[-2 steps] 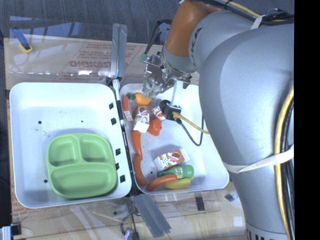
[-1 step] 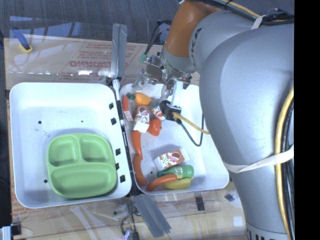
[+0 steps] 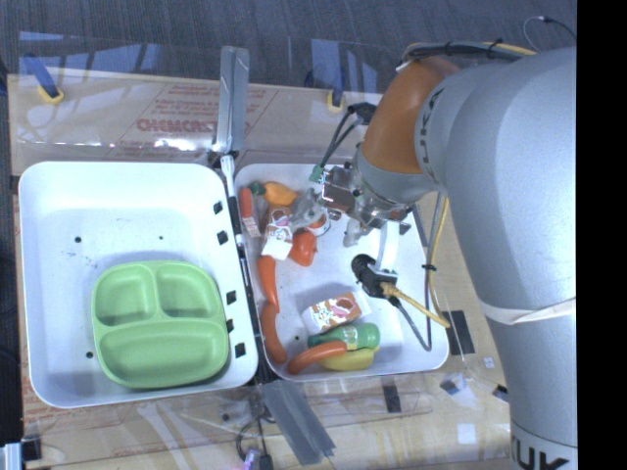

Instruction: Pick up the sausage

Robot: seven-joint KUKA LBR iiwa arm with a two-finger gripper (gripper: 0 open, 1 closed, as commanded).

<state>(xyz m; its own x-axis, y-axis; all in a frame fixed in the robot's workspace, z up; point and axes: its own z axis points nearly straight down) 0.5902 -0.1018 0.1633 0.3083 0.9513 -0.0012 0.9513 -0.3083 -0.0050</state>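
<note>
Sausage [image 3: 271, 333] slender, reddish-brown, glossy, along right bin [image 3: 431, 355] left wall.

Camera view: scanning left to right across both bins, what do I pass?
Green three-compartment plastic plate in the left white bin → long orange-red sausage along the right white bin's left wall → small printed packet → the arm's tool above the right bin.

Robotics lab, grey arm [image 3: 509, 164] over two white bins [image 3: 39, 262] (taped cardboard beneath), dark carpet [image 3: 294, 8]
</note>
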